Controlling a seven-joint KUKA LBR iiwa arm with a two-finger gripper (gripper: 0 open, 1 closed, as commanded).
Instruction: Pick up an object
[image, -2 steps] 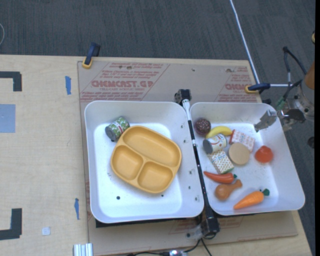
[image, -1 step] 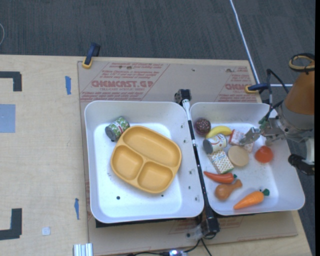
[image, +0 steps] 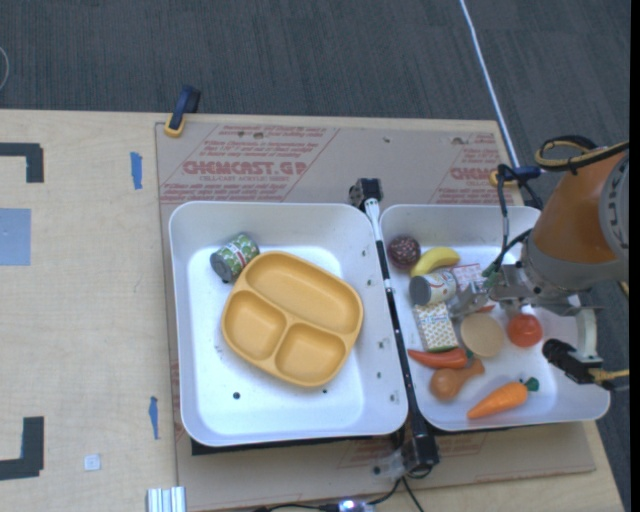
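The right bin (image: 592, 404) holds several toy foods: a dark red fruit (image: 404, 251), a banana (image: 437, 261), a grey can (image: 421, 290), a patterned box (image: 436, 325), a red chili (image: 437, 357), an orange pear-shaped piece (image: 452, 381), a carrot (image: 500, 398), a tomato (image: 524, 329) and a tan round piece (image: 482, 337). My gripper (image: 486, 294) is low in this bin, just above the tan piece, between the can and the tomato. The wrist hides what lies right under it.
The left bin (image: 182, 300) carries a yellow divided plate (image: 290, 318) and a green can (image: 234, 257) at its back left. A black clamp (image: 367, 190) sits where the bins meet at the back. The arm's orange band (image: 580, 215) hangs over the right bin's back right corner.
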